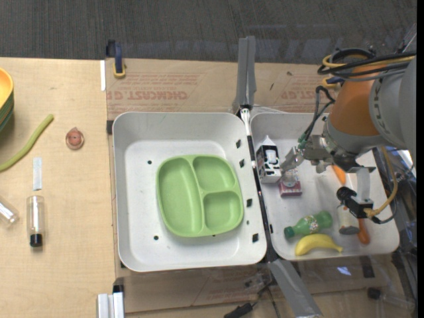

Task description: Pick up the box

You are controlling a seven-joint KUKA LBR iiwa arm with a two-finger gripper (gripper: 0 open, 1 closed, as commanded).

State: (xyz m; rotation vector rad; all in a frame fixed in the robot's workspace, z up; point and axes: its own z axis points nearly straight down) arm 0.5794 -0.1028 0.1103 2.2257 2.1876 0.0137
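A small maroon and pink box (290,188) lies on the floor of the right bin (391,240), near its left side. To its upper left stands a white and black carton (267,161) against the bin's left wall. My gripper (306,164) hangs over the right bin, just above and to the right of the maroon box. Its fingers (291,160) are spread apart and nothing shows between them. The left finger is right above the box's top edge; I cannot tell whether it touches.
In the right bin lie a green bottle (309,224), a banana (317,245), and an orange-handled item (362,229) near the right wall. The left bin (132,244) holds a green divided plate (200,195). Small items lie on the bench at far left.
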